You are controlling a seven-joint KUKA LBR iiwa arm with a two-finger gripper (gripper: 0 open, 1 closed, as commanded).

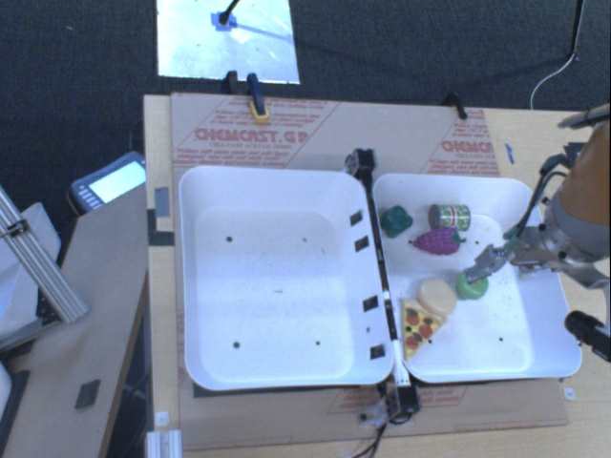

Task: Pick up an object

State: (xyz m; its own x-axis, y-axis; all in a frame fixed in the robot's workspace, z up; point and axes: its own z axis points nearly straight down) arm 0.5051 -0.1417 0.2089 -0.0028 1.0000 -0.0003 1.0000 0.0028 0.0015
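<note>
Gripper (483, 267) of mine sits low over the green ball (472, 286), ready to grab; I cannot tell its state.

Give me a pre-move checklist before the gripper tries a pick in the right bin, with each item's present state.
1. Gripper is over the right white bin: ok.
2. A target lies at the fingertips, the small round green object: ok.
3. Whether the green object sits between the fingers: cannot tell, too small in the camera view.
4. Room around the target: not ok, the pale round cookie-like disc lies close on the camera's left.
5. Purple grape bunch, green-labelled can, dark green lump and pizza slice toy lie apart from the gripper: ok.
6. Arm's path in from the camera's right is free of objects: ok.
</note>
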